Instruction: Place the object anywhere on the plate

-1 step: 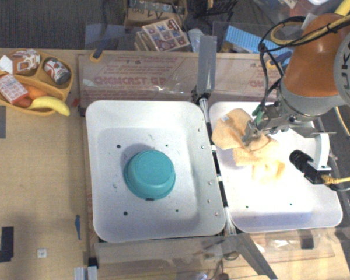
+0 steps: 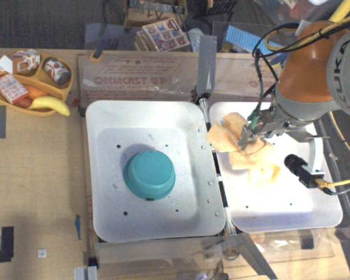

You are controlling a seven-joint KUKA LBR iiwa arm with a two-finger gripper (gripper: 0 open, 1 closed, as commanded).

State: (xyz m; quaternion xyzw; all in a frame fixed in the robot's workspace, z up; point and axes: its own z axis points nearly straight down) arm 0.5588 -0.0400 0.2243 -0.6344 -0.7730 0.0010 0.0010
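The teal plate (image 2: 150, 174) is nearest, in the middle of the left bin (image 2: 99, 133). It is round and smooth with a matt plastic look, and its top seems slightly domed. On that shape a limp thing would sit best over the centre, since near the edge it may slide off.

A little farther back, in the right bin (image 2: 280, 212), lies the thing to be moved. It is a tan cloth (image 2: 228, 130), or something much like one, thin and creased, spread in several flaps. Its left flap laps over the bin's rim on the plate's side. The gripper (image 2: 247, 139) is low on the middle of the cloth, and the wrist hides whether it is parted or closed on the fabric.

The step in hand looks like the pick-up. It should go best with a pinch on a raised fold, not on a flat layer. The lift needs to be high enough for the hanging flaps to clear the two rims between the bins. The cloth can then be carried left and lowered over the plate's centre before it is released. The main risk is that thin fabric slips free or that only one flap comes up.

Farthest off, a yellow tray (image 2: 6, 98) holding a banana (image 2: 49, 104) rests on the wooden worktop (image 2: 35, 185).
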